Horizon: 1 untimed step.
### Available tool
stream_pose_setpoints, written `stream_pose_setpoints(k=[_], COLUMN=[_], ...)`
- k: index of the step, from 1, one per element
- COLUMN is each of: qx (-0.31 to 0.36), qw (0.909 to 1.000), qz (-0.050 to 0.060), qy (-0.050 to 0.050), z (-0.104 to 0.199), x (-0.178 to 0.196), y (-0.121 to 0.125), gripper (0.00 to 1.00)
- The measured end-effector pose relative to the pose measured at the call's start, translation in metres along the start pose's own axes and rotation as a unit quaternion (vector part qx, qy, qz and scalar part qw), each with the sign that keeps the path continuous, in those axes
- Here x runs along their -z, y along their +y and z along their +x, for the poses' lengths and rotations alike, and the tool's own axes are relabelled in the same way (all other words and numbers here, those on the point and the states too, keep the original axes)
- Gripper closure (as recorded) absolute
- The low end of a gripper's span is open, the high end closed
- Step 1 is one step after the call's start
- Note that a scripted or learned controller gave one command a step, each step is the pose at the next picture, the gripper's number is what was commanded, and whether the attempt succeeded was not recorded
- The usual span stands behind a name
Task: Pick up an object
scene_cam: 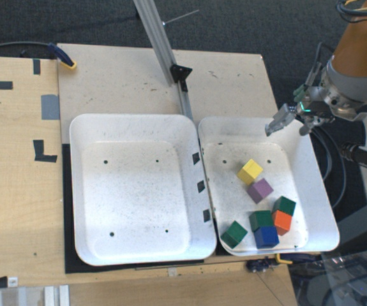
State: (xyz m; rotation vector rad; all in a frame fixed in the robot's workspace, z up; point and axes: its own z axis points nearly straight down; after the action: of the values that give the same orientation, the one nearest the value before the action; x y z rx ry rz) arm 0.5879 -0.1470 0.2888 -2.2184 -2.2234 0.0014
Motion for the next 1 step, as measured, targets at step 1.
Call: stream_pose_setpoints(k=[1], qx=[0.000], qw=[1.0000], qz=[0.003], qy=[0.000], z=[0.0076], x=[-0.0620], y=[0.0018], gripper=[0.00])
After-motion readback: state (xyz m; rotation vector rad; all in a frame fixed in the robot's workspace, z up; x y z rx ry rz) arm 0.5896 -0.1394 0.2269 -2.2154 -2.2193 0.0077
